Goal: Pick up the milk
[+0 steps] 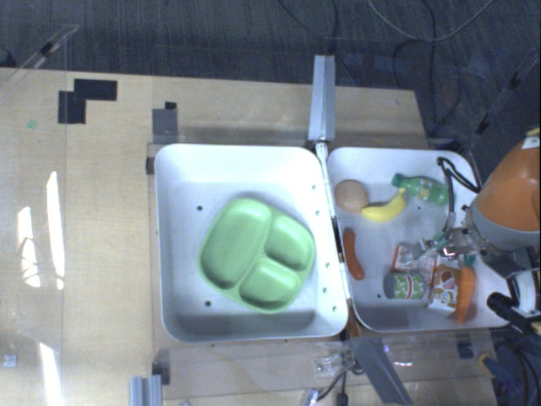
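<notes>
The milk [439, 284] looks like a small white and red carton lying near the front of the right bin [372, 311], between a green-labelled can [406, 286] and an orange carrot [465, 293]. My gripper [450, 242] hangs just above and behind the carton, over the right side of that bin. The grey arm with its orange band [516, 194] comes in from the right. Nothing is visibly held, and the gripper's tip is small and dark against the clutter.
The right bin also holds a green bottle [420, 189], a banana [382, 209], a brown round item [351, 194] and a red sausage-shaped piece [353, 254]. A green sectioned tray [258, 252] lies in the left bin [182, 227].
</notes>
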You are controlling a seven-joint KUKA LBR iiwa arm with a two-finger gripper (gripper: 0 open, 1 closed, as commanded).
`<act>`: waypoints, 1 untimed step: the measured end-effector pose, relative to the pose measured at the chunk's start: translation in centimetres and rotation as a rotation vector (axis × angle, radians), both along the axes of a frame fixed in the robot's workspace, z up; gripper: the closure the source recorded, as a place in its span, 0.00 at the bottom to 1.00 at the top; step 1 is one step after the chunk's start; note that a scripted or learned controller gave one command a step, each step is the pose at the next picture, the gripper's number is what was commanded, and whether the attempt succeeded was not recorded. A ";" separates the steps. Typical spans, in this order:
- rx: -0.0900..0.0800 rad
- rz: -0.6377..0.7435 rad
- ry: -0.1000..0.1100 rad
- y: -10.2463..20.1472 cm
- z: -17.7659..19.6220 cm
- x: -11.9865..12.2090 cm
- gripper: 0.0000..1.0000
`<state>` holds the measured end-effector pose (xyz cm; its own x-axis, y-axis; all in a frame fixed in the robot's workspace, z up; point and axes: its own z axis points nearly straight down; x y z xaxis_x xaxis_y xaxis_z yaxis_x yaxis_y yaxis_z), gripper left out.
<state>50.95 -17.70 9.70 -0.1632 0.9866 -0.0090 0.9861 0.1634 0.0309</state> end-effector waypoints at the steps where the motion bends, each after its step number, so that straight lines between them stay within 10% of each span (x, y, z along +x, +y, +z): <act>1: 0.001 0.019 0.024 -2.9 3.0 -2.0 0.00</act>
<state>48.94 -20.58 12.69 -0.1816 0.9834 -0.0042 0.9833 0.1816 0.0074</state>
